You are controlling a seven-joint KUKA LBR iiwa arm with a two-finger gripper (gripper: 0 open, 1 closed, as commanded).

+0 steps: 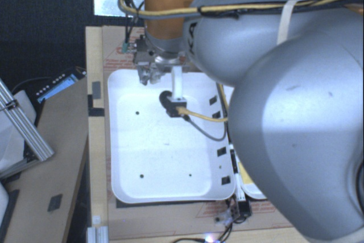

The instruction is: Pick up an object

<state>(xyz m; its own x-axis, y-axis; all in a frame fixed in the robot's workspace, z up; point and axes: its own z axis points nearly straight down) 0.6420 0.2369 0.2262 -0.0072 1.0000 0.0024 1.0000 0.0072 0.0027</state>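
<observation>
While the grey arm [296,94] blocks the right side, the end effector [149,74] hangs over the white bin [165,145].
I cannot tell its grip; no object is discernible; yellow cable [205,118] trails beside it.

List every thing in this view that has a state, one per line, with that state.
arm: reaching in from the right, bent over the left bin.
gripper: low over the left bin's far edge.
left bin: flat on the bench, its white floor showing.
right bin: mostly hidden behind the arm.
yellow cable: hanging slack over the left bin.
</observation>
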